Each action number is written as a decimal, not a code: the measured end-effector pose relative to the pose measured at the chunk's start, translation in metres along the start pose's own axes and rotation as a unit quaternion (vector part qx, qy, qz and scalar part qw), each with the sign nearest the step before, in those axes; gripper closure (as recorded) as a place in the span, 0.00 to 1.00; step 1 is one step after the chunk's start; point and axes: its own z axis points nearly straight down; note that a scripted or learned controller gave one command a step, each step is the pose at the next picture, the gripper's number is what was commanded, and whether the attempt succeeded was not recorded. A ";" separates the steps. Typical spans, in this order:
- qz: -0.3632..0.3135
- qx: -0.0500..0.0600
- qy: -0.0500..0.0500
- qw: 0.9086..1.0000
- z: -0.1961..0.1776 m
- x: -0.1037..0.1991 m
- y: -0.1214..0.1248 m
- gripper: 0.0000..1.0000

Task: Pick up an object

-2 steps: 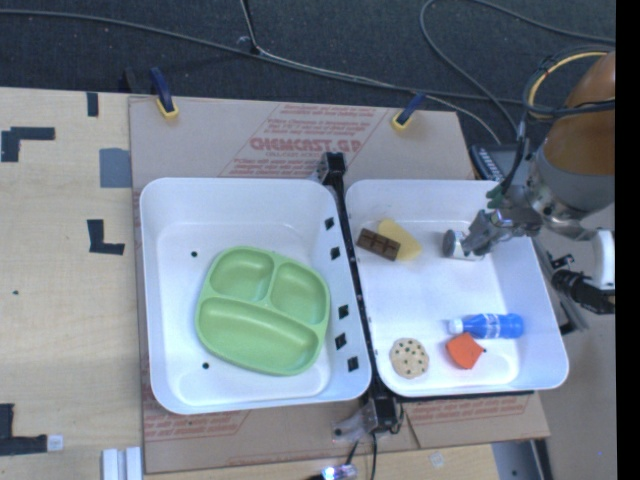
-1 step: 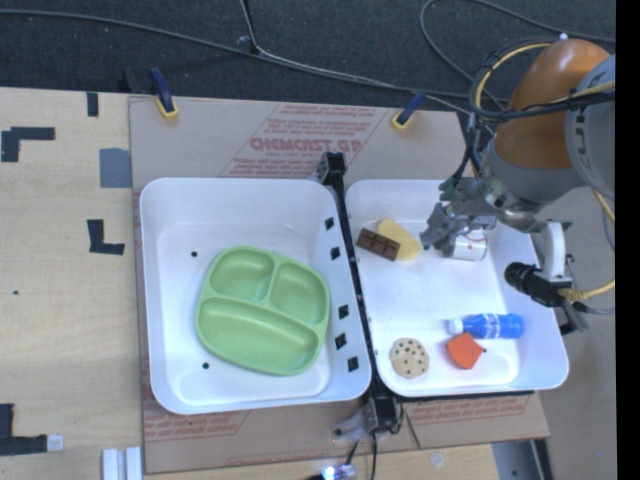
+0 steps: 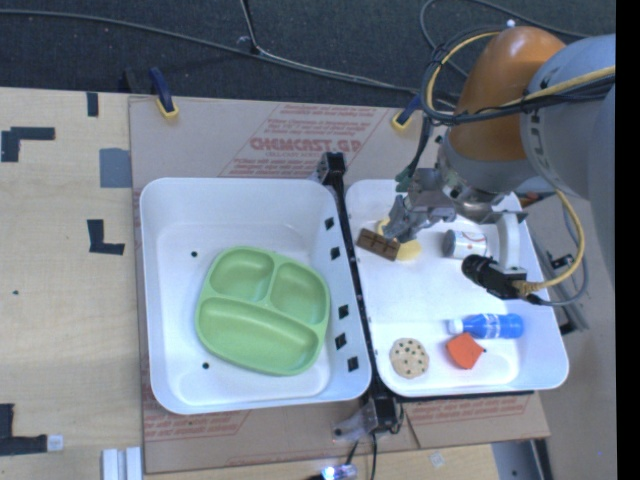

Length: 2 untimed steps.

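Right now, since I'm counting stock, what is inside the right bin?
In the right bin: a cookie, an orange block, a blue and white tube, and a brown and yellow piece by the gripper. The arm covers the far corner.

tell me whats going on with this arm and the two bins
The grey KUKA arm reaches in from the right, and its gripper is down in the right bin, right at a small brown and yellow object near the divider. Whether it has a hold on it is not clear. A cookie, an orange block and a blue and white bottle lie nearer the front of that bin. The left bin holds a green divided plate.
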 end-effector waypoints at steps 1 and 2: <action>0.001 0.001 -0.001 1.000 0.009 0.045 0.005 1.00; 0.000 0.000 0.000 1.000 0.004 0.105 0.008 1.00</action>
